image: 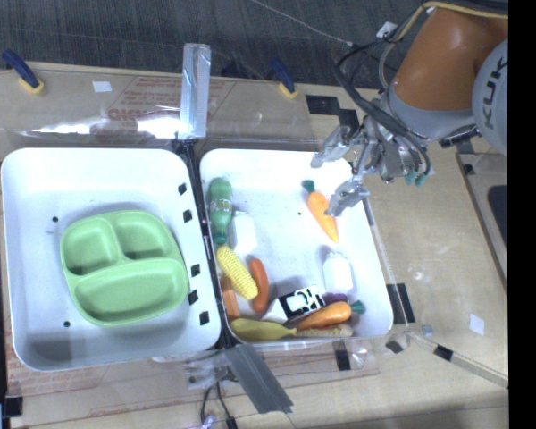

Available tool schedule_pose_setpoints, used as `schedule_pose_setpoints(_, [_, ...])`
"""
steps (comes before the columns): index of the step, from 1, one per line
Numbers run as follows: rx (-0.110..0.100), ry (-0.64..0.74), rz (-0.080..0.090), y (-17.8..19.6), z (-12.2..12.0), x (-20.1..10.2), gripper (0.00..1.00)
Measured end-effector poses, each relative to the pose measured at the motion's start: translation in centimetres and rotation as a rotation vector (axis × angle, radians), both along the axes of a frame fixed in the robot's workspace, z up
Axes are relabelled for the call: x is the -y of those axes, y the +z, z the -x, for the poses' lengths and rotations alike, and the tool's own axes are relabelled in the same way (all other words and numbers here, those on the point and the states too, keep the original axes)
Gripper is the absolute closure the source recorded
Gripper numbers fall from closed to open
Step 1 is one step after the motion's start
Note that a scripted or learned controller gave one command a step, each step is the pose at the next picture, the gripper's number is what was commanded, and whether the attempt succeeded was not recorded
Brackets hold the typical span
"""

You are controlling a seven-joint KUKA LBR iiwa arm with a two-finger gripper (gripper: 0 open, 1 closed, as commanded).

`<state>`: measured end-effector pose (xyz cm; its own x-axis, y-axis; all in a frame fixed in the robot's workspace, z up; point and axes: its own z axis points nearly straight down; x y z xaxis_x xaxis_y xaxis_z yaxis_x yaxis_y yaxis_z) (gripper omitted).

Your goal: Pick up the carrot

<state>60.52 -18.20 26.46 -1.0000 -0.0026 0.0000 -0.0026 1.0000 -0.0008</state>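
Note:
A small orange carrot with a green top lies in the right bin, near its right wall. My gripper hangs over the bin's upper right part with its fingers spread and nothing between them. Its lower fingertip is just right of the carrot's upper end; whether it touches cannot be told. A second, larger carrot with a green tip lies along the bin's front edge.
Crowding the right bin are a green bottle, a corn cob, a reddish sausage, a banana, a black-and-white item and a white bottle. A green divided plate sits in the left bin.

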Motion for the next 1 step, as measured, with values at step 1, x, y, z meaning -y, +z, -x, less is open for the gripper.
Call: schedule_pose_setpoints(1, [-0.006, 0.013, -0.003, -7.1, -1.79, 0.67, 0.0])
